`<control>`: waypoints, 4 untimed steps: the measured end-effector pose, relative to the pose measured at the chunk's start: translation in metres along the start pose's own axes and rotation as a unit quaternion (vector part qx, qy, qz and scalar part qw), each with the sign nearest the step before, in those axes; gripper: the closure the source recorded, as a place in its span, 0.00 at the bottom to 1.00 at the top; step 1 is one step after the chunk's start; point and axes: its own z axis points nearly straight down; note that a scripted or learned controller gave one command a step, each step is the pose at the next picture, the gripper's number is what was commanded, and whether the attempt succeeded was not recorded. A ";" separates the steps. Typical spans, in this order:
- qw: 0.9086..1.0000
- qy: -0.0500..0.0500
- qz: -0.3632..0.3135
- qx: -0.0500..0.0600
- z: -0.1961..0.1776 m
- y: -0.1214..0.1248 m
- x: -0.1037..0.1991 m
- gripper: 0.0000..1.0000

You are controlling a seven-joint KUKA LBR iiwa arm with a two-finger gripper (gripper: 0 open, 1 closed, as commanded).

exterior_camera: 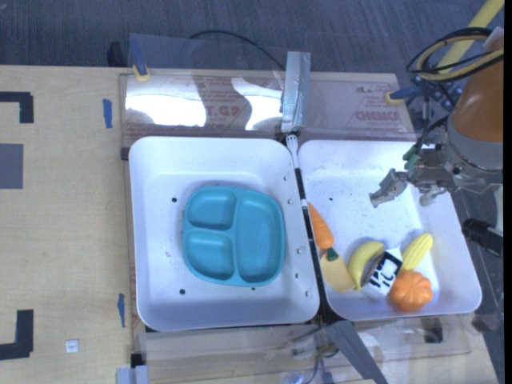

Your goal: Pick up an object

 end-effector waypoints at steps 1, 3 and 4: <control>0.996 0.000 -0.092 0.001 0.081 -0.027 0.005 0.00; 0.995 0.000 0.104 -0.008 0.167 -0.043 0.001 0.00; 0.994 -0.001 0.107 -0.010 0.158 -0.041 -0.001 1.00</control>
